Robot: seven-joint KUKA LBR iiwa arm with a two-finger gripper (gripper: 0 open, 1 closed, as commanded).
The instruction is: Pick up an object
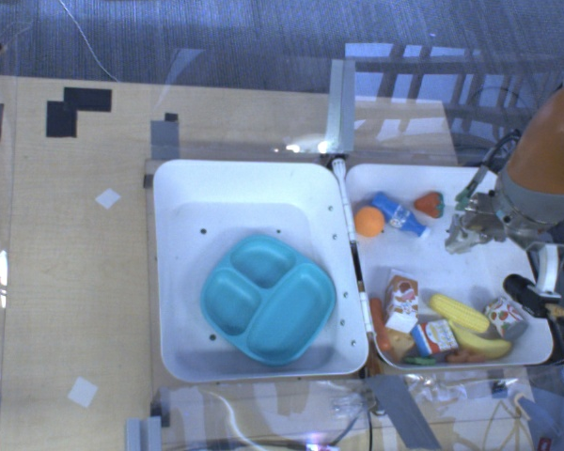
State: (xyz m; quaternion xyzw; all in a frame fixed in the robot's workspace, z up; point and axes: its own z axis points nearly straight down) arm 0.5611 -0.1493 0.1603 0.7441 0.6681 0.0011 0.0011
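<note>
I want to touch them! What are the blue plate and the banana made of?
The blue plate looks like plastic: one even turquoise colour, smooth, with rounded moulded compartments and a soft sheen. The banana is probably a plastic toy too, judging by its flat, even yellow among other toy-like foods, though from this far up a real one can't be ruled out.

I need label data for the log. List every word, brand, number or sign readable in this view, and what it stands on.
No text here can be read.
Red and white carton: printed label, too blurred to read.
Small carton beside the banana: print too small.
Blue bottle: no legible label.
Black squares on the bench: plain marks, no characters.
</note>
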